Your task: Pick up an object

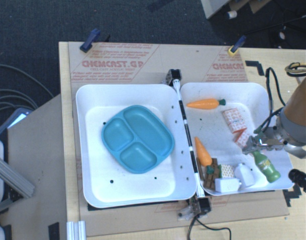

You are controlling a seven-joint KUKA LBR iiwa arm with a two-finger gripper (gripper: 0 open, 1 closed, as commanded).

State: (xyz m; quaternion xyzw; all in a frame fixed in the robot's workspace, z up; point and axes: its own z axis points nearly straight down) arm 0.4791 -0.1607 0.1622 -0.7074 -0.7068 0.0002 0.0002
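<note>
The right bin [228, 86] holds several objects. An orange carrot [203, 104] lies near the bin's back, and a second carrot [203, 152] lies along its left wall. A red and white packet [234, 119] rests right of centre. A green bottle [265, 166] lies near the front right, its neck pointing up-left. My gripper [255, 145] hangs low over the right side of this bin, just above the bottle's neck and below the packet. I see nothing lifted off the bin floor.
In the left bin [88, 149] lies a blue divided plate [138, 138]. White blocks [243, 175] and a brown piece [211, 174] crowd the right bin's front corner. The arm [298, 119] comes in over the right rim.
</note>
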